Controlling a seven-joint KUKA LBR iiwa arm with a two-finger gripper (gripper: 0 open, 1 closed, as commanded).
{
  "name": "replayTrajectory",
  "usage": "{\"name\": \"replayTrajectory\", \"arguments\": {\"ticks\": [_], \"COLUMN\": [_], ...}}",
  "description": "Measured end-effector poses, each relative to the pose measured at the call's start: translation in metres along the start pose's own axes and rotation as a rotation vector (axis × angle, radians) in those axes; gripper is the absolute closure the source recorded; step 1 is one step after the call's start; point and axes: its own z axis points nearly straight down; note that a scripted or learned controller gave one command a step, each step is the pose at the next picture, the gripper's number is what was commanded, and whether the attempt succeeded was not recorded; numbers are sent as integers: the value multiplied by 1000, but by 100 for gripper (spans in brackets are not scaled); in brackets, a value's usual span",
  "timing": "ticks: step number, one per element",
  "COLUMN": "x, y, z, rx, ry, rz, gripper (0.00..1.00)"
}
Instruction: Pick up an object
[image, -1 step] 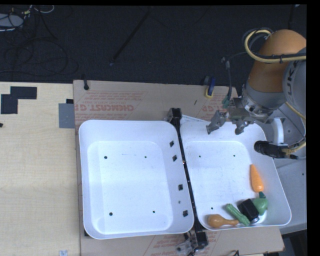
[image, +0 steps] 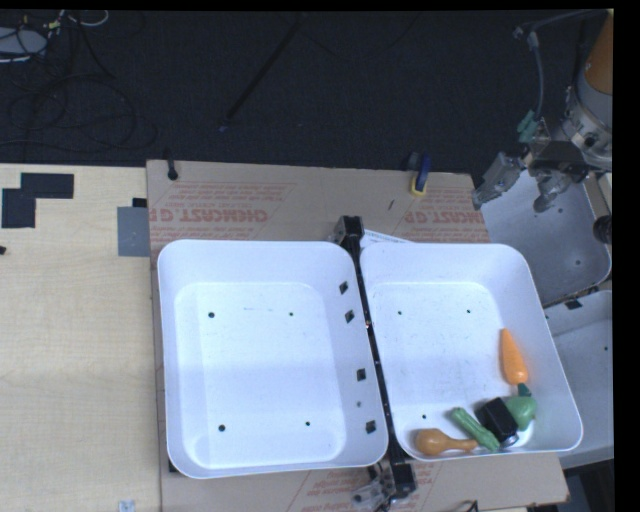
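Arm: it comes in at the upper right of the frame, its orange band just showing at the edge, well above and beyond the bins.
Gripper: hangs over the grey plate at upper right, past the far corner of the right bin. Its two fingers look spread apart with nothing between them; it has hold of nothing.
Objects: all of them lie in the lower right corner of the right bin, bunched together, likely because they slid against the wall where the floor meets the rim.
Orange piece: a carrot-shaped toy lying along the right wall, just above the rest.
Black block: a small dark item touching a green piece at its right.
Green stick: lies slanted just left of the black block, touching it.
Yellow-orange piece: pear- or gourd-shaped, lowest in the frame, near the bin's front wall.
Left bin: bare white floor with small dark marks.
Stage: my judgement is that the pick is not yet begun; the gripper is parked away, far from the cluster.
Next move: it would have to travel toward the lower right and descend. The orange piece, a little apart from the others, seems the easiest target; the wall beside it could block one finger.
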Motion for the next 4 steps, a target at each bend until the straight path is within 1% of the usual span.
{"name": "replayTrajectory", "arguments": {"ticks": [1,2,3,4], "x": [80,189,173,174], "y": [-18,-32,26,25], "z": [-68,-135,-142,-152], "rx": [12,13,18,24], "ry": [6,7,2,1], "rz": [-8,-12,1,-4], "gripper": [0,0,0,100]}}
